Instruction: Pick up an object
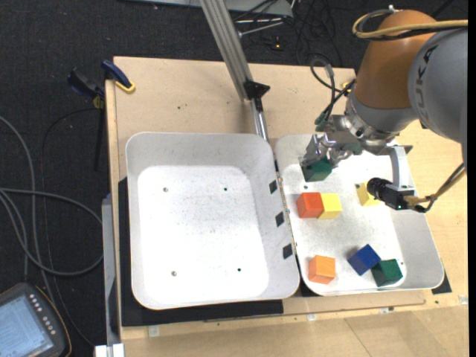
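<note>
Pincer over the right bin, my grey and orange arm reaching in from the right, with a dark green block directly under the fingertips at the bin's far left corner. The block touches or sits between my fingers, and it seems slightly raised, but the wrist hides the contact and I cannot tell whether my fingers are apart or clamped on it. So I do not claim a hold.

Everything turns on one relation: the green block lies straight below my pincer, not off to either side, so I judge that the coming move is vertical, either a closing squeeze or a lift. The block looks roughly cubic, with no long axis to favour.

Nearer the camera from that green block sit an orange block and a yellow block, touching each other. A second yellow block lies to the right of them, beside a black part of my tool. Near the bin's front edge lie another orange block, a blue block and a second green block. The left bin shares the tabletop.
</note>
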Available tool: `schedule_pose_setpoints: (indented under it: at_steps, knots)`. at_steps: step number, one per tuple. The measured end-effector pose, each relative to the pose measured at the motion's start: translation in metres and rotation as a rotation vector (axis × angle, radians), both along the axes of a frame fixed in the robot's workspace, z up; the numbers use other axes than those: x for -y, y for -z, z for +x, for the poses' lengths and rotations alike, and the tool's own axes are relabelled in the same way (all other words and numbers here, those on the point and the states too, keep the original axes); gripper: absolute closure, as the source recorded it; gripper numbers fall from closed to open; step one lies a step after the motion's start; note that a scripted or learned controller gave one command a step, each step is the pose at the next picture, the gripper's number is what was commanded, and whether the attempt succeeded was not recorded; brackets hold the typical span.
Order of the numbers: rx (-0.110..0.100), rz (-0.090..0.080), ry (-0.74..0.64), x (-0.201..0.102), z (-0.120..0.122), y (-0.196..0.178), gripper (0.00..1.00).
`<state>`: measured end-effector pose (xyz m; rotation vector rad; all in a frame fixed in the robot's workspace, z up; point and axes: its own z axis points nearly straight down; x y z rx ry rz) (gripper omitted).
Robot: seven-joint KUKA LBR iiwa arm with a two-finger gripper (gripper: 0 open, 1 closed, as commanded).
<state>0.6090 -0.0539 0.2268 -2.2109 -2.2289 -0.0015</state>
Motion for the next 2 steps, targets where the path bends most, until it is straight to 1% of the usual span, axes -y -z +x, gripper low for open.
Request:
schedule_pose_setpoints:
  at_steps: [1, 2]
  knots:
    - [-0.002, -0.001, 0.0, -0.045, -0.015, 0.0, 1.0]
    - [-0.001, 0.0, -0.001, -0.098, -0.03, -0.007, 1.0]
